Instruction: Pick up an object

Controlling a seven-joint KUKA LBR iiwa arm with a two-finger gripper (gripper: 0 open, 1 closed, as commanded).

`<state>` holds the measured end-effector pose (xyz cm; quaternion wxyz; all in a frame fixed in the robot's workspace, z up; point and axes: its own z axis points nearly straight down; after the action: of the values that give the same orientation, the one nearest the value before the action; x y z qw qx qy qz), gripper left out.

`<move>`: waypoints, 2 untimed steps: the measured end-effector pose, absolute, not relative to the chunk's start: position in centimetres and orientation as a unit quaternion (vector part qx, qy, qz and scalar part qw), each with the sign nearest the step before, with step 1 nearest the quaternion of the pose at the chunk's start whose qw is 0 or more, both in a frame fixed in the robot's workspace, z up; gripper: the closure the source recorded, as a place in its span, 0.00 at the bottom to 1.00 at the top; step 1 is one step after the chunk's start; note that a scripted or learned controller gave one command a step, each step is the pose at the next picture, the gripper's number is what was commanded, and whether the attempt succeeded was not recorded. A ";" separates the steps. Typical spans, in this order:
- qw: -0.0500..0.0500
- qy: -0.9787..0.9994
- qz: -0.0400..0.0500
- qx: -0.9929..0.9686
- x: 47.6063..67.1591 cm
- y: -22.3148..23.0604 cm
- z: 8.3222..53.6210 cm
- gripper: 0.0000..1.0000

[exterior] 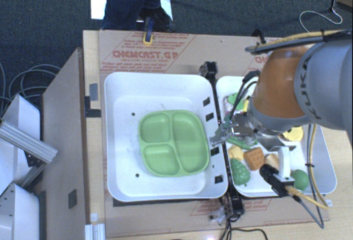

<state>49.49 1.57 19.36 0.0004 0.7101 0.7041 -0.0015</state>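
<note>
**Arm low over the right bin, nothing lifted yet**

The gripper is at the left wall of the right bin, beside the divider. The wrist covers it, so I cannot tell how far the jaws stand apart or if they have sth.

Candidate objects lie just right of the gripper: a dark green bumpy toy, an orange-brown waffle-like block, a yellow piece and a green ball. They are probably light, stiff plastic, a bit slippery. The block has flat sides, best to pinch across them.

The green divided plate lies in the left bin, well apart.
</note>
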 end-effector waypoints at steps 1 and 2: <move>0.002 0.706 0.000 0.709 52.8 -4.4 18.4 0.00; 0.003 0.706 0.002 0.709 57.3 -9.2 8.2 0.00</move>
<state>57.32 -9.23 8.18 0.0032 0.7086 0.7056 0.0023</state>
